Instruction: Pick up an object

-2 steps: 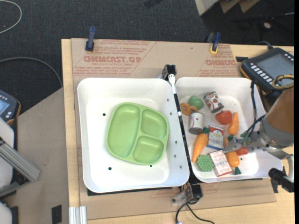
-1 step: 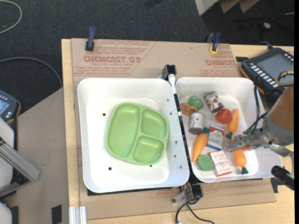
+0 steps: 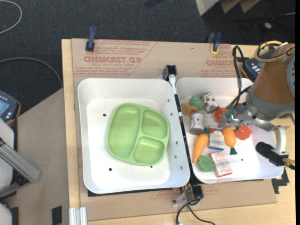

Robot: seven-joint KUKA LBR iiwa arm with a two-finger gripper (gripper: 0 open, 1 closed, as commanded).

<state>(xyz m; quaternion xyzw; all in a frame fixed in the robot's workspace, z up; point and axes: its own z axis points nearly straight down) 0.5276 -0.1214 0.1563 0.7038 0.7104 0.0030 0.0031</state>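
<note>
The arm's metal two-finger claw [image 3: 233,118] hangs low over the right white bin [image 3: 262,172], among a cluster of small toy foods; its state I cannot tell. An orange plastic carrot [image 3: 228,137] lies just below it, a red tomato-like piece [image 3: 243,132] beside. In the left white bin [image 3: 89,107] rests a green three-compartment plastic plate [image 3: 137,133].

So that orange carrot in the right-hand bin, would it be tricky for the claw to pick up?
Probably somewhat. The carrot looks like smooth, glossy toy plastic, so it may slip. Its tapered, rounded shape suggests it could roll or squirt out of a pinch. It seems light and stiff, and the green piece at its tip crowds it.
</note>
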